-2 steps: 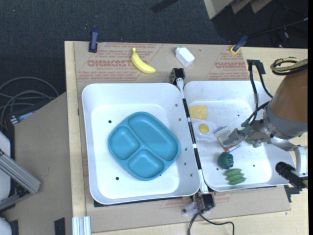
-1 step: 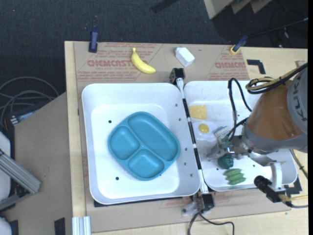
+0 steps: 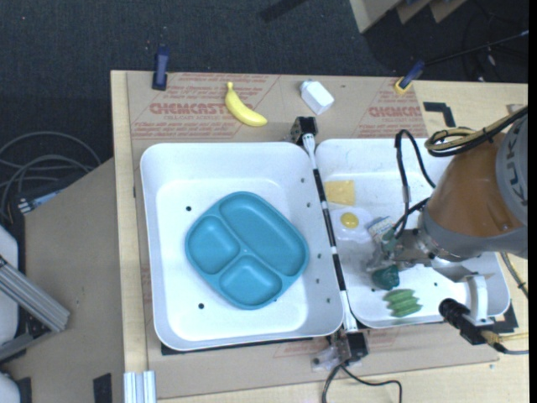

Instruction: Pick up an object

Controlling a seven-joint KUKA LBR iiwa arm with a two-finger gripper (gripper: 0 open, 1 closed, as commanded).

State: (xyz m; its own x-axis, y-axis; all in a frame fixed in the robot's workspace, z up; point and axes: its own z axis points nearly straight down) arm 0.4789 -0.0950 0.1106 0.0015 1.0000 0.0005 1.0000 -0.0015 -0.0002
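The gripper (image 3: 384,254) hangs low in the right bin (image 3: 369,154) — just above a teal thing (image 3: 387,278). Whether its fingers are spread, I cannot tell.

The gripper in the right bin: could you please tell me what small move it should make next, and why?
Probably a short, straight descent onto the teal object: the gripper sits just above it in the right bin, with the green object close beside.

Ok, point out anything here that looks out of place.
A yellow banana and a small white block lie on the cardboard behind the bins, outside both. The blue divided tray sits skewed in the left bin. Nothing looks spilled or broken.
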